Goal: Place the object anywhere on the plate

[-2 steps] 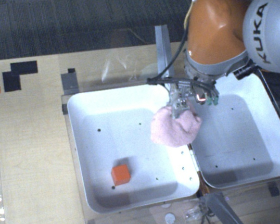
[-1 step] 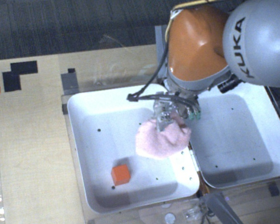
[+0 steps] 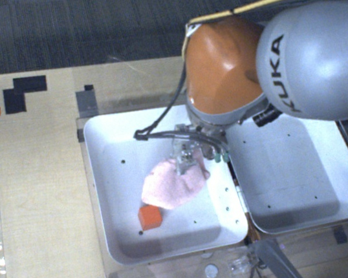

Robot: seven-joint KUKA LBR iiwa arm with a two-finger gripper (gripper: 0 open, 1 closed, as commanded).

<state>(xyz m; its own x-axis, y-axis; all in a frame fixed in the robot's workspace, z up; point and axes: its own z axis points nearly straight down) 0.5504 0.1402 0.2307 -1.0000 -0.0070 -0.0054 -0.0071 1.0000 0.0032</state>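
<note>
Trouble looks likeliest at the pick: the orange block [image 3: 150,217] lies in the left bin [image 3: 111,177], touching the lower-left rim of the pink plate [image 3: 171,184], while the tool [image 3: 189,159] hangs over the plate's upper-right part, well away from the block. Whether the tool is open or closed I cannot tell, as the wrist hides it. To my eye, a descent from here would meet the plate rather than the block, and a later grasp so close to the rim could nudge or tilt the plate, or knock the block away.
</note>
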